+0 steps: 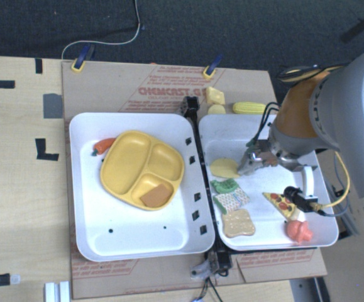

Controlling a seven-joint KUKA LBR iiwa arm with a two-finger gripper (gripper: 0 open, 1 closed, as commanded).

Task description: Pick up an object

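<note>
End effector (249, 163) was low in the right bin (232, 126), just beside a pale yellow disc (224, 167); couldn't tell its grip state. Below the disc lay a green piece (224, 185), a patterned piece (233, 199) and toast (239, 223). Pizza slice (280, 203) and a red item (300, 231) lay at that bin's right. Left bin (87, 187) held a yellow tray (142, 167), a carrot (104, 145) beside it.

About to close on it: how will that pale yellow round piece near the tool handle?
The pale yellow piece looks low and domed, so the tool may slide off. It looks like smooth toy food, probably light and rigid. It lies on the right bin floor and could skid.
</note>
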